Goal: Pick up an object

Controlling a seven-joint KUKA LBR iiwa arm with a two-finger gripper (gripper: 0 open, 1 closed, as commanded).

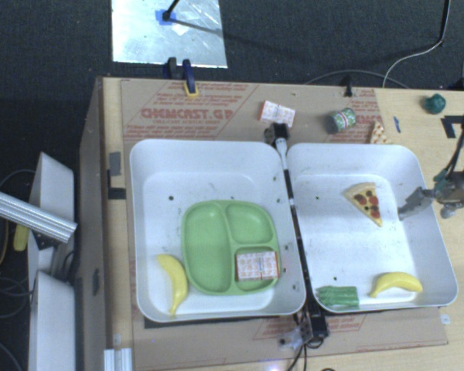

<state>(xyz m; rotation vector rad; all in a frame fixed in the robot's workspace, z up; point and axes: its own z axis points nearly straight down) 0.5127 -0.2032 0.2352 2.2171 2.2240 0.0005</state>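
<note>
A wooden worktop [216,103] on dark carpet carries two white bins side by side. The left bin [151,168] holds a green plate [216,246] at six o'clock, with a patterned card [257,266] in its lower right compartment and a banana [174,283] just beside it at seven. The right bin [394,165] has a pizza slice [366,201] near its centre, a second banana [396,284] at five and a green block [337,296] at seven, all well apart, probably so each can be grasped singly. The hand [417,201] sits at this bin's three o'clock rim, nearest the slice; whether it is open or closed, I cannot tell, and nothing shows in its grip.
</note>
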